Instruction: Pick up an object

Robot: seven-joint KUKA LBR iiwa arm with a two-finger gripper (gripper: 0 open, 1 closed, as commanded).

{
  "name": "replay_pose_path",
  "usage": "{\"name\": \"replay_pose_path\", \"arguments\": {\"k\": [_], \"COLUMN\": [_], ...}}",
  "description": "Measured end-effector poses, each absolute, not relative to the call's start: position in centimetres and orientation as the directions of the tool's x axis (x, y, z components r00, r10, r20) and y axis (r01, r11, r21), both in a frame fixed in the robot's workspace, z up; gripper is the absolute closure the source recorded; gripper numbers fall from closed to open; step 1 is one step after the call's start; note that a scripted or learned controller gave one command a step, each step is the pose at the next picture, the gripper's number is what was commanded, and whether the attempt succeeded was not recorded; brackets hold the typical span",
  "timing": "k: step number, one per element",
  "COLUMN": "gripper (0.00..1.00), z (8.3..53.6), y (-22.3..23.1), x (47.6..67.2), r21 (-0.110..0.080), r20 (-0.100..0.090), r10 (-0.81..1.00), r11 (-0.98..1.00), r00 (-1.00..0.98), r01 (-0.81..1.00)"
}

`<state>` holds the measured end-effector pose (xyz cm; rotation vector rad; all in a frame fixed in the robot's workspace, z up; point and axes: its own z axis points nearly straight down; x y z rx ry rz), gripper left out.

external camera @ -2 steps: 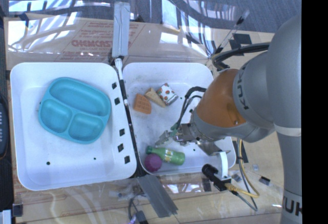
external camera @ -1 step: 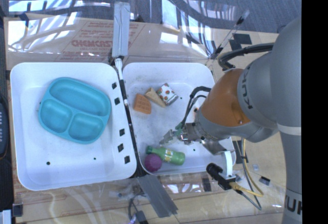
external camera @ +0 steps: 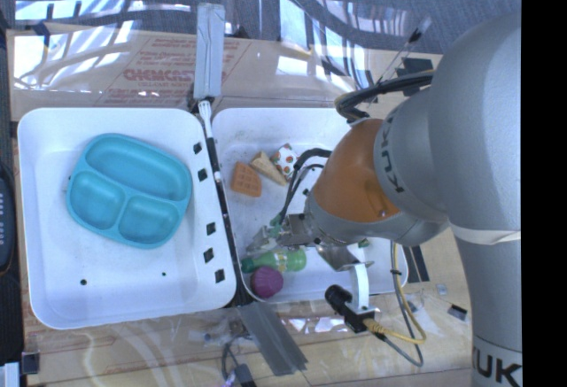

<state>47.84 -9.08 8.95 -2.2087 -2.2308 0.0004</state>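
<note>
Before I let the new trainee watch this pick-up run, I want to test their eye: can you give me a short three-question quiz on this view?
1. True or false: the blue divided plate lies in the left bin.
2. Which item sits nearest the front wall of the right bin?
A. the orange waffle-like piece
B. the purple round item
C. the tan wedge
3. Fill in: the gripper is low over the ______ bin, beside a green item.

Key: 1 true; 2 B; 3 right.
</note>
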Motion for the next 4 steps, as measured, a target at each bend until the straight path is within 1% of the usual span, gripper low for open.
{"name": "replay_pose_path", "arguments": {"k": [1,2,3,4], "gripper": [1.0,1.0,0.0,0.0], "z": [9.6,19.1,18.8,9.5], "y": [-9.4,-6.8,-6.8,-10.4], "x": [47.9,55.1,54.9,60.4], "r21": [-0.008,-0.001,-0.008,0.007], "r20": [0.001,0.001,0.001,0.0], "r10": [1.0,1.0,1.0,1.0], "r11": [0.011,0.009,0.008,0.007], "r00": [-0.011,-0.009,-0.008,-0.007], "r01": [1.0,1.0,1.0,1.0]}}
